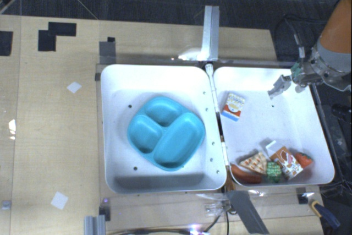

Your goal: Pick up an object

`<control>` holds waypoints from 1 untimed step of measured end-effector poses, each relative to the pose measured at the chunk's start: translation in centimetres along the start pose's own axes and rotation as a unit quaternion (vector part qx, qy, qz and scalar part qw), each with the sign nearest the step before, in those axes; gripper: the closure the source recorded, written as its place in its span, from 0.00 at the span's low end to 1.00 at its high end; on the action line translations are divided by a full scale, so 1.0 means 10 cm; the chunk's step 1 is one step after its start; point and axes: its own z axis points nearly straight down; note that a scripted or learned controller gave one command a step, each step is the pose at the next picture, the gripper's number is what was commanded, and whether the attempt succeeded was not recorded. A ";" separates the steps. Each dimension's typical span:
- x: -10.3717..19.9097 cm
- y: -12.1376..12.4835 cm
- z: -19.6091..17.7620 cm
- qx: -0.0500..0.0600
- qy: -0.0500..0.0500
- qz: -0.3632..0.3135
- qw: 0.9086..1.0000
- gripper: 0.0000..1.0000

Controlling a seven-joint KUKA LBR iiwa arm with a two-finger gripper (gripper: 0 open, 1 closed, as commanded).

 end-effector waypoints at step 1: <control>0.11 -0.83 0.50 0.001 0.001 0.006 1.000 0.00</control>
